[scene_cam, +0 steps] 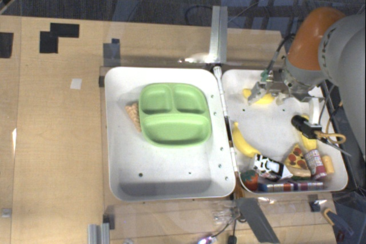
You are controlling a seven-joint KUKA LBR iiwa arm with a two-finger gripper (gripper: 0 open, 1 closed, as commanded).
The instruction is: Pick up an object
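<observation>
Where the bench (pixel 57 140) carries its load, two white bins side by side: a left bin (pixel 123 140) and a right bin (pixel 269 128). In the left bin, one green divided plate (pixel 173 114), three compartments, lying flat near the middle, and one tan, speckled thing (pixel 133 115) tucked against and partly under the plate's left edge. In the right bin, one whole banana (pixel 242 142) along the left wall, and a second yellow piece (pixel 262 98), banana-coloured, in the upper part, directly below the gripper (pixel 267 87). Along the lower edge, a crowded row: one black-and-white cow-patterned thing (pixel 267 166), one pizza-slice toy (pixel 297 158), one small bottle-like tube (pixel 316 159), one pair of scissors with yellow handles (pixel 320 135) beside a black handle. Further small bits there too jumbled to count. One arm (pixel 329 43), grey with an orange band, reaching in from the right, wrist over the upper right bin. Gripper down at the yellow piece, seemingly touching its top; too small and blurred to tell how far apart the gripper's tips stand, or whether anything is clamped.
</observation>
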